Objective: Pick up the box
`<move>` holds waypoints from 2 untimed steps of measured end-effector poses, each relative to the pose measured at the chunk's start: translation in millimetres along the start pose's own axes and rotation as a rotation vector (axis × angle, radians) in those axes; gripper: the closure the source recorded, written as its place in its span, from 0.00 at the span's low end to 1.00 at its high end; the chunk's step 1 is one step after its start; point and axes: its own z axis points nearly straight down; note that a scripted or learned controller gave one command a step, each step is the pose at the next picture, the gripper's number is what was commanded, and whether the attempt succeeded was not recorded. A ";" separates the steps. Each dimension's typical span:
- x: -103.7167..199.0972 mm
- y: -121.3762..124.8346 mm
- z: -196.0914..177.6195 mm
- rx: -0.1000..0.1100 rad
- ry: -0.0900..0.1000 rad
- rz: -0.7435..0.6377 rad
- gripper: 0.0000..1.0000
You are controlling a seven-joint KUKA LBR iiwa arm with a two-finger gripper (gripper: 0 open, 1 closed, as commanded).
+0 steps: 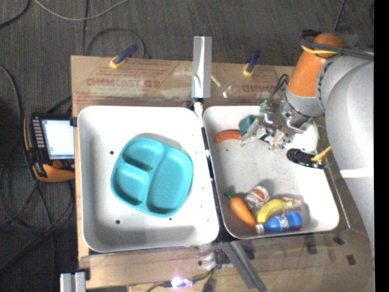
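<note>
Where the arm [346, 120] reaches in: far end of right bin [273, 175].
Left bin [97, 139]: holds teal divided tray [152, 175].
End effector [262, 134]: low over bin floor; open or closed, cannot tell.
Box [247, 125]: teal, just beside end effector, near orange-red item [226, 136].
Near corner: carrot [241, 210], can [258, 196], banana [275, 208], blue bottle [281, 222], clustered.

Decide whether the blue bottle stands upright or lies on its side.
On its side: the blue bottle lies lengthwise beside the banana, its pale cap pointing toward the carrot.
</note>
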 end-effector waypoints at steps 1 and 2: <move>-18.6 -67.3 2.1 -0.102 -0.033 0.020 0.00; -19.1 2.5 -4.7 -0.035 -0.026 0.036 0.00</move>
